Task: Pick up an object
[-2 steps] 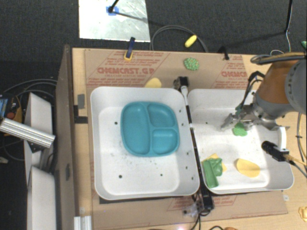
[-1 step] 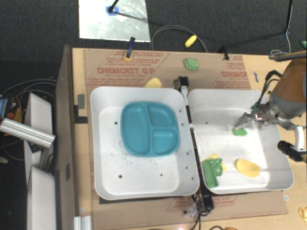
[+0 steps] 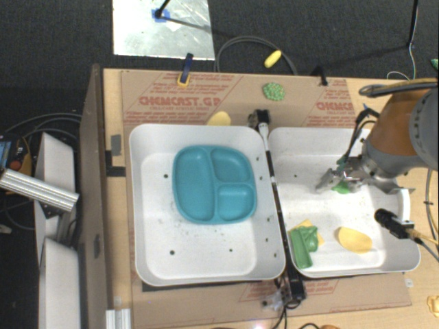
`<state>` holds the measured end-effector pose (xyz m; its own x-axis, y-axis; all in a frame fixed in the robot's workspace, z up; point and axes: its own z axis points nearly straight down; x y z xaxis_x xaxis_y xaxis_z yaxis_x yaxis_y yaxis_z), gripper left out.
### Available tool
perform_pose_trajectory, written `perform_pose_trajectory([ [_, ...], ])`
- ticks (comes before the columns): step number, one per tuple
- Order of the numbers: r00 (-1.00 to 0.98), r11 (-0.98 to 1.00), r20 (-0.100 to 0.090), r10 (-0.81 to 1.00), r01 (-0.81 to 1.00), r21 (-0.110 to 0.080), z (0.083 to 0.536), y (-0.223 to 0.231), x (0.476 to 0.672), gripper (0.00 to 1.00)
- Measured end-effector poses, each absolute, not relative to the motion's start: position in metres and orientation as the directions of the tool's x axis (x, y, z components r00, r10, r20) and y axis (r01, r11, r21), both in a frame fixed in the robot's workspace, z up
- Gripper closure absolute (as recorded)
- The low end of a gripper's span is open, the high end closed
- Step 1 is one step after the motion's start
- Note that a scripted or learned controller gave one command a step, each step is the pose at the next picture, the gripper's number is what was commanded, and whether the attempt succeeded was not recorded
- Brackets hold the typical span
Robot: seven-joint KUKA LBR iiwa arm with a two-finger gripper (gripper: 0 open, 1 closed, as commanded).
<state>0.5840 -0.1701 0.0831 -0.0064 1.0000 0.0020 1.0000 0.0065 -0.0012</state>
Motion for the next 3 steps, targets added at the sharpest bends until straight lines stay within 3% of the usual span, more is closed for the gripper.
perform_pose_trajectory([
  [1,-0.001,0.001,-0.002,1.0,1.0,0.005,0.085,-0.208,0.604,0.0],
  [2,-0.003,0.003,-0.002,1.0,1.0,0.008,0.097,-0.207,0.605,1.0],
  [3,-0.018,0.018,0.005,1.0,1.0,0.011,0.191,-0.06,0.612,1.0],
])
